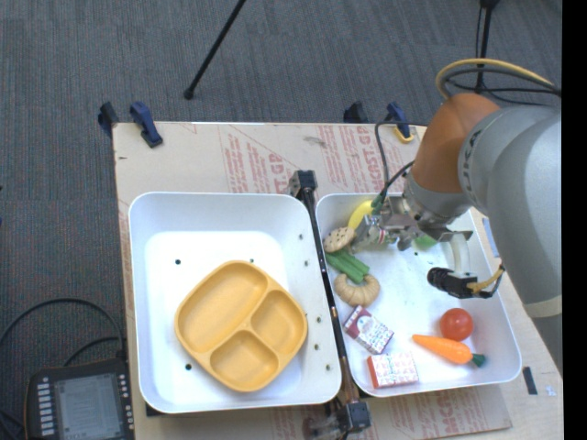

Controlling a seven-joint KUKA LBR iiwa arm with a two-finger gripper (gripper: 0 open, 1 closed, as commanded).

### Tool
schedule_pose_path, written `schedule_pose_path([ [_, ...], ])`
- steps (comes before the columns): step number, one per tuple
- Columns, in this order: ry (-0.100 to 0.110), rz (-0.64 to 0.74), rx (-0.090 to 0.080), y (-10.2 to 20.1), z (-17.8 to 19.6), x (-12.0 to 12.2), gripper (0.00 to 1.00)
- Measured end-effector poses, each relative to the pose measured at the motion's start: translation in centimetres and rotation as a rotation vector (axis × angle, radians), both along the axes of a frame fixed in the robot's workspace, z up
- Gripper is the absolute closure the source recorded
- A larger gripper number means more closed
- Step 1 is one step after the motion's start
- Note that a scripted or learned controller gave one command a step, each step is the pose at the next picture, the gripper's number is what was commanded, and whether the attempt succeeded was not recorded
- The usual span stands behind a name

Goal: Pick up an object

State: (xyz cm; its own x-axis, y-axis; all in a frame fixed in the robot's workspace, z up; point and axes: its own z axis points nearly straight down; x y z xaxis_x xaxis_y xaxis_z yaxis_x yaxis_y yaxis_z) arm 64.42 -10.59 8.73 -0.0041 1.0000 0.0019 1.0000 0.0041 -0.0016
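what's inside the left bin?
The left bin holds one yellow divided plate, its three compartments bare. Whatever lies beneath the plate is covered, so that part of the floor can't be checked.

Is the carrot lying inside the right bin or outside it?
Inside. The carrot lies flat on the right bin floor, near the tomato.
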Motion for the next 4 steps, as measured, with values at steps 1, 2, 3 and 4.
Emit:
schedule_pose_path([
  [1,0.007,0.004,-0.001,0.0,0.9,-0.1,1.00],
  [2,0.007,0.005,-0.001,0.0,0.9,-0.1,0.00],
  [3,0.002,-0.001,-0.001,2.5,0.0,-1.5,0.00],
  [4,0.004,0.002,-0.001,2.5,0.9,-1.5,1.00],
])
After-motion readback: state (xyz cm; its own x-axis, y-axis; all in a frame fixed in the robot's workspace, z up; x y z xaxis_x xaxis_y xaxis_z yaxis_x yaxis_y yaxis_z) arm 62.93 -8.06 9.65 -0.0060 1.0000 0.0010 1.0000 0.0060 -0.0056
